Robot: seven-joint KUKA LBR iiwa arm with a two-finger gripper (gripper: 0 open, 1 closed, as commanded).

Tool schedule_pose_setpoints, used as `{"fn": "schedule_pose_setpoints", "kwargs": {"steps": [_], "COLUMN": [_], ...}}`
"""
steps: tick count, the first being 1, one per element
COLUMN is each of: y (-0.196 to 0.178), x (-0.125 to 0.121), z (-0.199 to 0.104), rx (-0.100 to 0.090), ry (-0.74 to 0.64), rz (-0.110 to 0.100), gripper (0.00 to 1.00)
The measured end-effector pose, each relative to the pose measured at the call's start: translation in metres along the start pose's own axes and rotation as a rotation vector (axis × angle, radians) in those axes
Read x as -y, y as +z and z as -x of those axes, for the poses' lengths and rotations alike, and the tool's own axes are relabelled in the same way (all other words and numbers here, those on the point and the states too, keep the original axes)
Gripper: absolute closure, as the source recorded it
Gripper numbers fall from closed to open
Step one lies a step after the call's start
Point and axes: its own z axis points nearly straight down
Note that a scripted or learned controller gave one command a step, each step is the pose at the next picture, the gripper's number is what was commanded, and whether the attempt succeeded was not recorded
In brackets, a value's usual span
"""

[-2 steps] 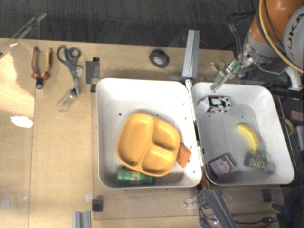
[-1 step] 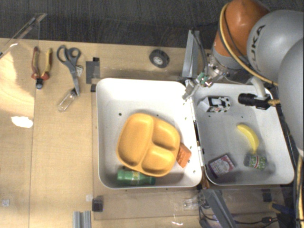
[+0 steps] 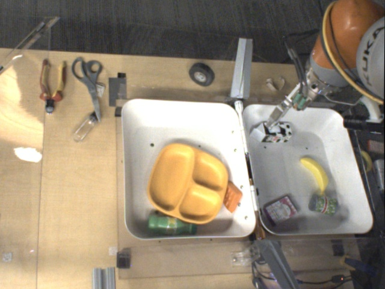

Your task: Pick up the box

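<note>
Camera view: end effector [image 3: 275, 131], grip state unclear, hovers at right bin's far-left corner; small purple-white box [image 3: 280, 208] unpicked. Next: shift toward it, descend.

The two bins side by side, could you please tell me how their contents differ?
The left bin holds a big yellow tray leaning over a green bottle and an orange packet. The right bin holds small, separate things: a banana, a box and a can. Both are shallow and white.
</note>
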Motion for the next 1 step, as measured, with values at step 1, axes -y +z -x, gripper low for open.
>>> {"fn": "schedule_pose_setpoints", "kwargs": {"steps": [1], "y": [0.0876], "x": [0.0021], "z": [-0.0115], "rx": [0.018], "ry": [0.131], "rz": [0.020], "gripper": [0.00]}}
